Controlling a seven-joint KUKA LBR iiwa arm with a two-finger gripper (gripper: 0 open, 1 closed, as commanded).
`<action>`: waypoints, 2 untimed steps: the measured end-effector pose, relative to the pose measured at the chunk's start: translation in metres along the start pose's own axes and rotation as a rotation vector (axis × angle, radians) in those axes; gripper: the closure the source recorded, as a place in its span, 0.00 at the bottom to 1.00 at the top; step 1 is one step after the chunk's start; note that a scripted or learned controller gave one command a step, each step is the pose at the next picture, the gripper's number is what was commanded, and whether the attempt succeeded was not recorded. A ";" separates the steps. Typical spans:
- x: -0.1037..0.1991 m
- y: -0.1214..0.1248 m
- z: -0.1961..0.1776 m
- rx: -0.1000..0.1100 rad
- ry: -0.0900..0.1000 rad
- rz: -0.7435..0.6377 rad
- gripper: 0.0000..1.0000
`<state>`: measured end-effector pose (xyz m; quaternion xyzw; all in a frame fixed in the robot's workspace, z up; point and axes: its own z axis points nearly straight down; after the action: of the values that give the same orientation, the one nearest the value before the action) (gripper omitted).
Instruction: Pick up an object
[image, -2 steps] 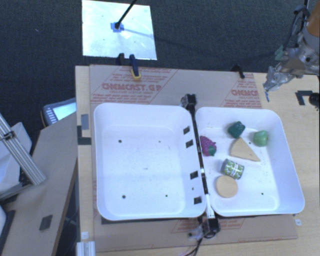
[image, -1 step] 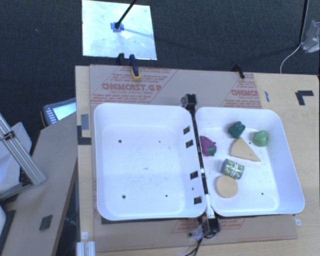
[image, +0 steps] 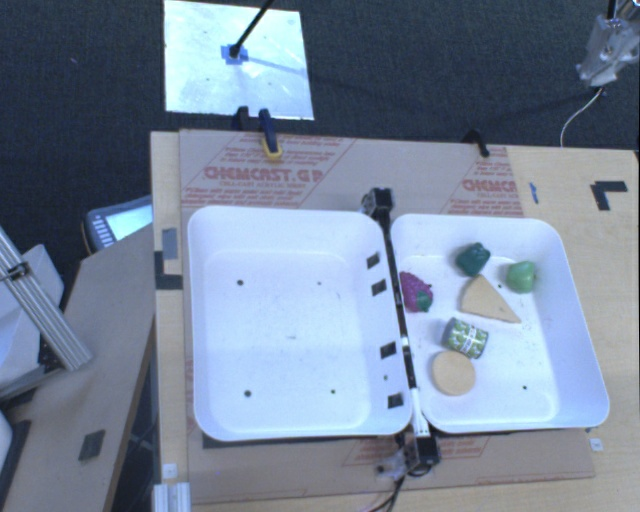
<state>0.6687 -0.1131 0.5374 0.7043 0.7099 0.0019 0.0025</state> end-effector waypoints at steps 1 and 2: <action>0.068 0.001 0.002 0.003 0.002 -0.002 1.00; 0.133 0.001 0.002 0.004 0.002 -0.001 1.00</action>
<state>0.6684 0.0196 0.5351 0.7039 0.7103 0.0015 0.0005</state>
